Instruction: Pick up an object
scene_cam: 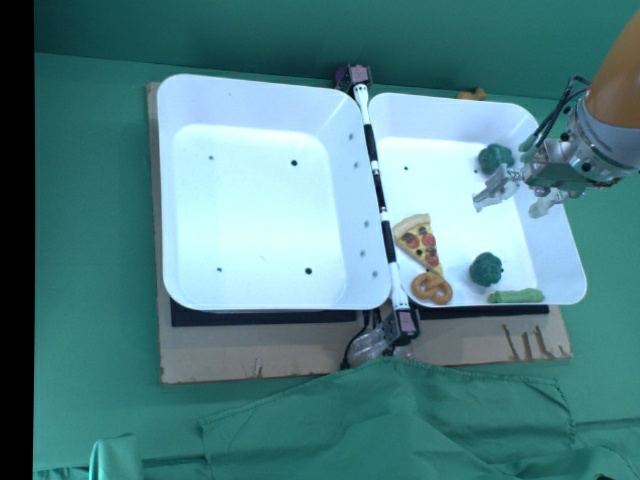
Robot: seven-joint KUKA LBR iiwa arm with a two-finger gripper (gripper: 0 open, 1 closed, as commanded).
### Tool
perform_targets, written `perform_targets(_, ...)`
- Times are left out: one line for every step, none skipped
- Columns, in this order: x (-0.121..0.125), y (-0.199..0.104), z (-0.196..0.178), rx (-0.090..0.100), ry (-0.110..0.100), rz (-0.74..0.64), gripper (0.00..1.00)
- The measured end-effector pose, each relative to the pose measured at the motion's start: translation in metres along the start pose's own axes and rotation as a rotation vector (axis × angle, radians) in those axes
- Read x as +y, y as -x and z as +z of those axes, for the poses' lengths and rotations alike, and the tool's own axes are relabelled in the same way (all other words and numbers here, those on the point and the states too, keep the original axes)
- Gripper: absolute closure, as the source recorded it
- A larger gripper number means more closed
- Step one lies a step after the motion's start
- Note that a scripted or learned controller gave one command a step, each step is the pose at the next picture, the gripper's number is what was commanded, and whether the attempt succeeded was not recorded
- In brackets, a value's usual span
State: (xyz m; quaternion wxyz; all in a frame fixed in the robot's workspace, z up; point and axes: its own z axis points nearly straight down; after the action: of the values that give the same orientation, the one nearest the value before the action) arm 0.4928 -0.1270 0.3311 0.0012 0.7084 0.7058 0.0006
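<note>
Green cloth covers the bench, with a brown cardboard sheet (250,363) under two white bins. Left bin (190,103): bare white floor with a few dark dots. Right bin (565,268): five small toy foods.

Arm enters from the right, orange band above the wrist. Gripper (516,197) hangs over the right bin's far-right part, fingers spread apart, nothing between them. One finger (490,194) reaches toward the bin's middle, the other sits close to the right wall.

Contents of the right bin:
- upper broccoli piece (494,157), dark green, near the far right corner, just beside the gripper and slightly beyond it. Rounded lump, no clear long axis.
- lower broccoli piece (486,268), toward the near edge, well apart from the gripper.
- pizza slice (418,242), near the divider. Long axis runs roughly from far to near; crust at the far end, tip pointing toward the near edge and slightly right.
- pretzel (432,288), just below the pizza tip, near or touching it; cannot tell which.
- green bean-like piece (516,295), lying along the near wall, long axis left to right.

Step, as judged: approach, before any grasp. Nothing lifted yet. Likeliest target is the upper broccoli, being nearest. Next move calls for shifting the open fingers over that piece so they straddle it, descending to the bin floor, then closing. Being round, it needs no particular wrist turn; the nearby bin wall may crowd one finger.
</note>
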Motion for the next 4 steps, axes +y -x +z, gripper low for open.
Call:
perform_targets(-0.028,0.016,0.085,0.001,-0.009,0.004,0.0)
perform_targets(-0.024,0.038,0.151,0.0,0.004,0.003,0.0)
perform_targets(-0.022,0.039,0.135,-0.007,0.018,0.004,1.0)
perform_targets(-0.019,0.043,0.07,-0.004,0.008,0.017,1.0)
